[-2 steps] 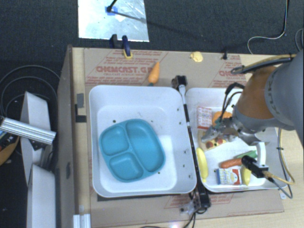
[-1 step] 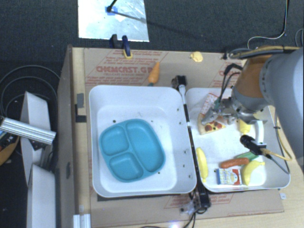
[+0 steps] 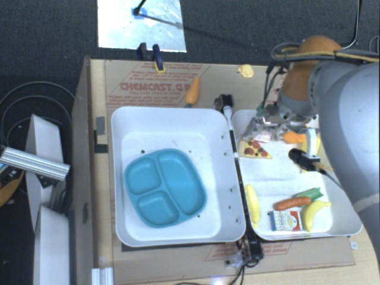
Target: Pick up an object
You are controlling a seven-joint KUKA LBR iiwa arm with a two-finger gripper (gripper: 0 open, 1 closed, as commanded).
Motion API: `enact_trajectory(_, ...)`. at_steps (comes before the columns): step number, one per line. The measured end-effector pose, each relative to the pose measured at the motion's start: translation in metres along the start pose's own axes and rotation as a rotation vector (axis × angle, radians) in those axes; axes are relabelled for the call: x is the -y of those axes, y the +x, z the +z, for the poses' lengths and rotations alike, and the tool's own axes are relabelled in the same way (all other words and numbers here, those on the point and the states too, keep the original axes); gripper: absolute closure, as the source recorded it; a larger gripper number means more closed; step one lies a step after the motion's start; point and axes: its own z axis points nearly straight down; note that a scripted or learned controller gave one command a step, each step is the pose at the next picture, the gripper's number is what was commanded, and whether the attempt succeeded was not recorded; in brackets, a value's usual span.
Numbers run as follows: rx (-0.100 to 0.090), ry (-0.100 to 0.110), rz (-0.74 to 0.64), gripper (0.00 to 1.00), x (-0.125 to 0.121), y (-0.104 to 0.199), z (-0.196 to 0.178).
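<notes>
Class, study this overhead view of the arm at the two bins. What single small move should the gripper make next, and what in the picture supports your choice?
Probably a short descent toward the pizza slice. The gripper sits over the far end of the right bin, just above that slice, and nothing can be seen between its fingers. The slice is the closest item; the bananas and carrot lie further toward the near end.

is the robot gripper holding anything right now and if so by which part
Cannot be told: the metal gripper sits low by the pizza slice toy, nothing visibly between it.

A robotics lab: a grey arm (image 3: 347, 129) over a bench (image 3: 154, 79) with white bins (image 3: 172, 120), cables (image 3: 35, 100) on dark carpet (image 3: 41, 28).
</notes>
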Motion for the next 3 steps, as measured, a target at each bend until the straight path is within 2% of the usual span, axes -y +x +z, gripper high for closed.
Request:
enact_trajectory(1, 0.008, -0.036, -0.006, 1.00, -0.005, 0.000, -0.015)
enact_trajectory(2, 0.008, -0.040, 0.005, 1.00, 0.052, -0.027, -0.150)
enact_trajectory(3, 0.004, -0.027, -0.003, 1.00, 0.072, 0.040, -0.116)
